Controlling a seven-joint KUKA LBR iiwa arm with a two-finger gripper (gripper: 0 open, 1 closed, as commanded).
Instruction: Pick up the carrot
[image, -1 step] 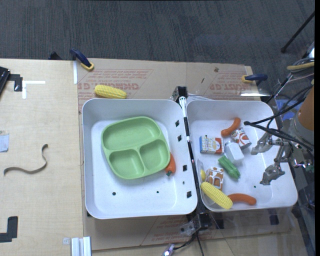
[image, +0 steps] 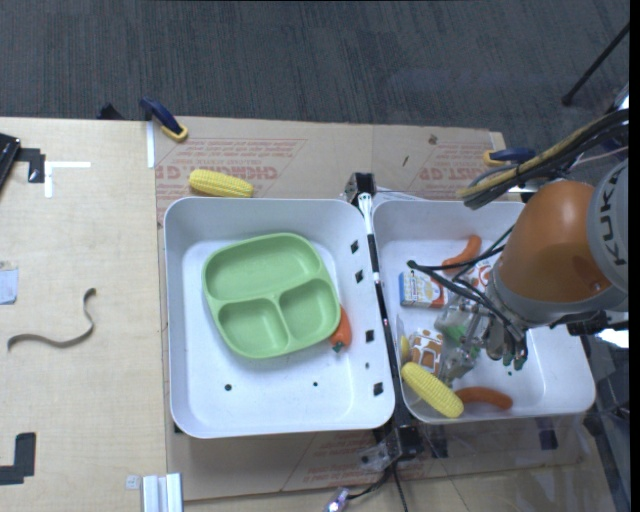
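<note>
The carrot (image: 343, 329) is small and orange with a dark green tip. It lies in the left bin (image: 280, 410), tucked against the right edge of the green divided plate (image: 270, 295). My gripper (image: 478, 338) hangs low in the right bin (image: 560, 395), over the clutter there and well to the right of the carrot. The divider between the bins lies between them. The grey arm with its orange band (image: 555, 250) covers much of the right bin's back half.
In the right bin lie a yellow corn cob (image: 432, 390), two orange-red sausages (image: 485, 399) (image: 464, 250), a small carton (image: 420, 290) and a snack box (image: 426, 350). Another corn cob (image: 220, 183) rests on the cardboard behind the left bin.
</note>
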